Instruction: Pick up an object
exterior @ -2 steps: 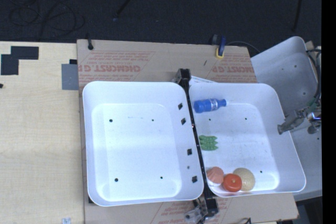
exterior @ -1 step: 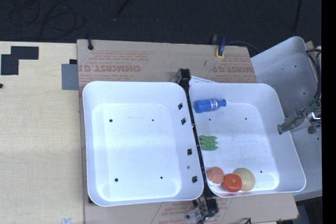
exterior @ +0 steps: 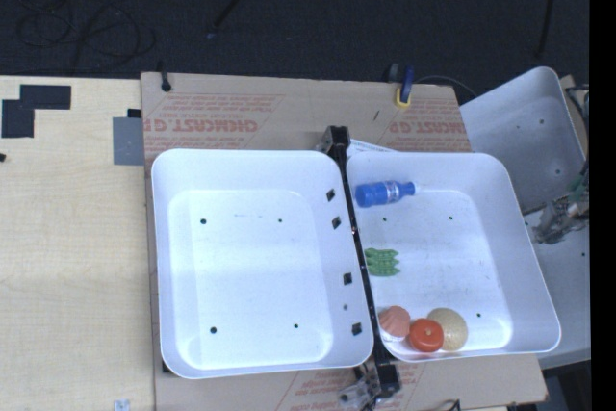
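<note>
Two white bins sit side by side. In the right bin, a blue bottle lies on its side at 10 o'clock, long axis running 3 to 9, cap toward 3. A green pod lies at 9; three round items cluster at 6.

Two white bins sat side by side on cardboard sheeting. The right bin held a blue bottle lying on its side, a green pea pod, and, clustered at its near edge, a pinkish piece, a red tomato and a beige ball.
</note>
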`<move>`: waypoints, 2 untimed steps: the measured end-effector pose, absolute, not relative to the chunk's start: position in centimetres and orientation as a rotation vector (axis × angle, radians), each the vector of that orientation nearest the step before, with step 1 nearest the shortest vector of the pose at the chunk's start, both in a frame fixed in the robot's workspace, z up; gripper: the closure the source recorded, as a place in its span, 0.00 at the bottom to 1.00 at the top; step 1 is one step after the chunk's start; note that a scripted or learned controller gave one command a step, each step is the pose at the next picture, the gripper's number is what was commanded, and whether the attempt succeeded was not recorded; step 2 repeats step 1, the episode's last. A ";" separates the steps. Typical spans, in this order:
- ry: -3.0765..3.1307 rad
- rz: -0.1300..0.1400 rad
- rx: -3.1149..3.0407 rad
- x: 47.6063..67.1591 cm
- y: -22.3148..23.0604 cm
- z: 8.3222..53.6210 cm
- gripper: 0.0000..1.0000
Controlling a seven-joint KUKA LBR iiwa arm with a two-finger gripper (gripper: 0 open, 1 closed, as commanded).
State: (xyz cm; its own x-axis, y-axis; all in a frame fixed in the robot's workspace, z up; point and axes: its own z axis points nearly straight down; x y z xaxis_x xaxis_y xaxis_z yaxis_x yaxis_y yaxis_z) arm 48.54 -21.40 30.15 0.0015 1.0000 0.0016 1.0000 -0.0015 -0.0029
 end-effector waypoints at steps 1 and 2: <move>-2.230 -0.004 -2.223 49.7 -21.4 39.4 1.00; -2.230 -0.004 -2.223 49.7 -21.4 39.4 1.00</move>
